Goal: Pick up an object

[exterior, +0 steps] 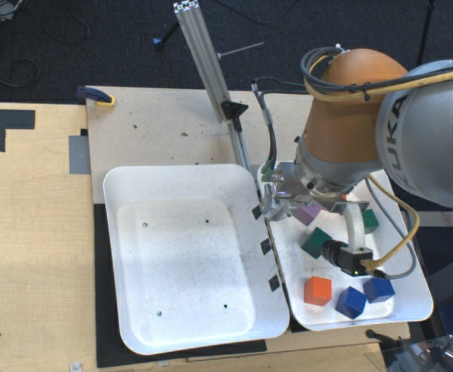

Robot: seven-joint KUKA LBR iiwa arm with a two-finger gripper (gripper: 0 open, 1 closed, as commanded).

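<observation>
Bench: pale speckled top, carries two shallow white bins side by side, plus a slanted aluminium rail rising from near the bins' shared edge toward the top of the view. Small blue-and-yellow clamp sits at the bench's far left corner.

Arm: grey w/ orange band, comes in from the right, hangs over the far part of the right bin. Cables loop around the wrist and down over the bin.

Left bin: big, bare white floor w/ a few dark specks.

Right bin: smaller in view, far half covered by the arm.

Gripper: low at the right bin's far left corner, right by the divide between the bins. Fingers too cluttered and hidden by the wrist to read, so can't tell if apart or together, and can't tell if anything is in them.

Objs in right bin, all blocks:
- blue block, near edge, middle
- blue block #2, just beside the first, toward the right edge
- orange block, near edge, left of the blues
- dark green block, mid bin, nearer the left edge
- purple block, just under the wrist, close to the gripper
- green block #2, partly hidden behind a cable, toward the right edge
</observation>
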